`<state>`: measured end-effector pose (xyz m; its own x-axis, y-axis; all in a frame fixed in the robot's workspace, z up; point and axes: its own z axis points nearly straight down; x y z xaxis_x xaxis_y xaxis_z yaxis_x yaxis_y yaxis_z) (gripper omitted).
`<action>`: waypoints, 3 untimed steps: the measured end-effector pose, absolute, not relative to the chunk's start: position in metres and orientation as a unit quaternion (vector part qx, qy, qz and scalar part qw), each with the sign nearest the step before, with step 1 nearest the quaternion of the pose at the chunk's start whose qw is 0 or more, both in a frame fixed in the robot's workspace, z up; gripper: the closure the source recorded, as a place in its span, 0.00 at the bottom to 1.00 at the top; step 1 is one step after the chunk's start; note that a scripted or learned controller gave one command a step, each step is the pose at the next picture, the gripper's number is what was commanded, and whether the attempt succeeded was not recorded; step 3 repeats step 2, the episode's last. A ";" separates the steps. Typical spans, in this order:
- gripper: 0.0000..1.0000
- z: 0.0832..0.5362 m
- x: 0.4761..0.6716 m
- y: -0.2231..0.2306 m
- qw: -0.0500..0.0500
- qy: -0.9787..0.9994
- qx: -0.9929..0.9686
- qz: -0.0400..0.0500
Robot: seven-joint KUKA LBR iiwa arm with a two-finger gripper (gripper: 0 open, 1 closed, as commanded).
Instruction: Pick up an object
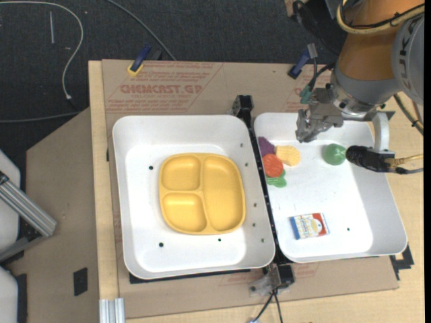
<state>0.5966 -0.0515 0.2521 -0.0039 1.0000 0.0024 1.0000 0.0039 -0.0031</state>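
Observation:
The right bin [363, 227] holds several small things. A purple piece [265, 145], an orange-red piece [272, 165] and a light green piece [277, 180] lie along its left wall. A yellow piece [289, 155] sits just right of them. A green ball [333, 154] rests further right. A small blue, white and red box [309, 225] lies near the front. My gripper [306, 134] hangs over the back of the right bin, just above and behind the yellow piece, with nothing seen between its tips.
The left bin [135, 241] contains a yellow divided plate [201, 192] with three compartments. Both bins sit on a cardboard sheet [168, 86] held by blue clamps [139, 60]. The arm's orange band [374, 25] fills the upper right.

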 end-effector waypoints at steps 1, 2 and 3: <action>1.00 0.254 0.581 0.005 0.002 -0.709 -0.705 0.000; 1.00 0.233 0.562 0.053 0.003 -0.709 -0.705 0.001; 1.00 0.233 0.562 0.053 0.003 -0.709 -0.705 0.001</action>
